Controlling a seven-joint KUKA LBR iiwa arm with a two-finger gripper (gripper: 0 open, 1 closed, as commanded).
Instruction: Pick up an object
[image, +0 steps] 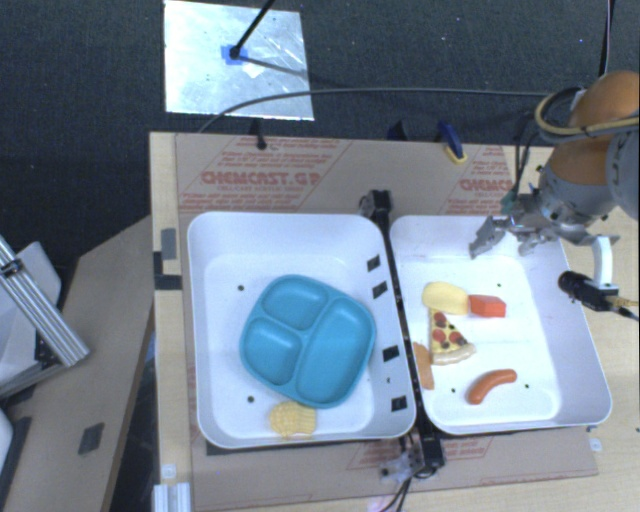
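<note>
The arm comes in from the upper right of the frame, grey with its orange band high against the dark floor. Its gripper hangs over the upper part of the right bin, near the back wall, and the two fingers stand spread apart with nothing between them.

Below it, toward the middle of that bin, the toy food lies in a loose cluster. A yellow piece sits just beside a red block, the two touching or nearly so. Right under the yellow piece is a pizza slice, its point toward the top. To the left of the slice, close to the divider between the bins, lies a thin orange stick. A sausage rests lower right of the slice, apart from the others, tilted up to the right.

The left bin holds a blue tray with three compartments, set at a slant in the middle. A corn cob lies just below the tray at the bin's lower edge.

Both bins sit on a brown board with red lettering. In the upper left of the frame a silvery sheet lies on the dark floor, with a bit of blue tape on it.
</note>
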